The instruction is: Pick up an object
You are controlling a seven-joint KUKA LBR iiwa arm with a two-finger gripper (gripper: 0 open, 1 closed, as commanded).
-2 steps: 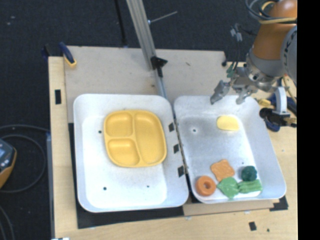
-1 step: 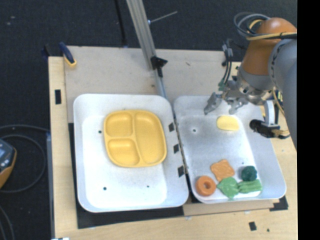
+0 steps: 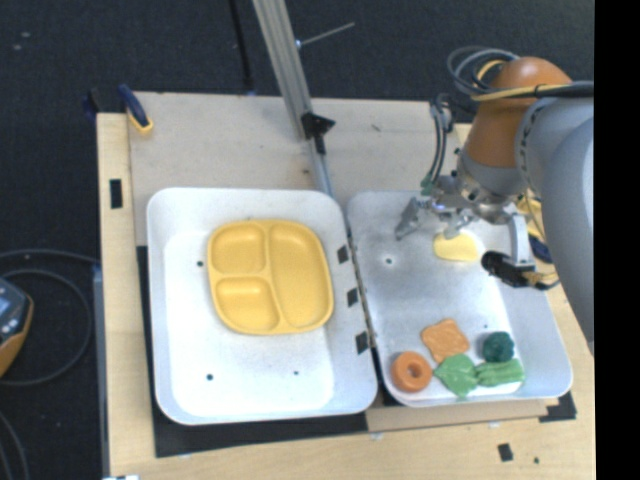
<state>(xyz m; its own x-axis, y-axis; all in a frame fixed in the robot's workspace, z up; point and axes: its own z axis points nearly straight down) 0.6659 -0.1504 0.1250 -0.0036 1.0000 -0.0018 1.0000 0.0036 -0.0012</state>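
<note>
Gripper (image 3: 437, 211) over right bin (image 3: 400, 288) (toys inside)

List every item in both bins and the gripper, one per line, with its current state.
yellow divided plate: flat in the left bin, compartments bare.
pale yellow piece: lying in the right bin, just below the gripper.
orange ring: flat at the right bin's near edge.
orange square piece: lying flat, beside the ring.
green pieces: clustered in the near corner.
gripper: low over the right bin's far end.
</note>
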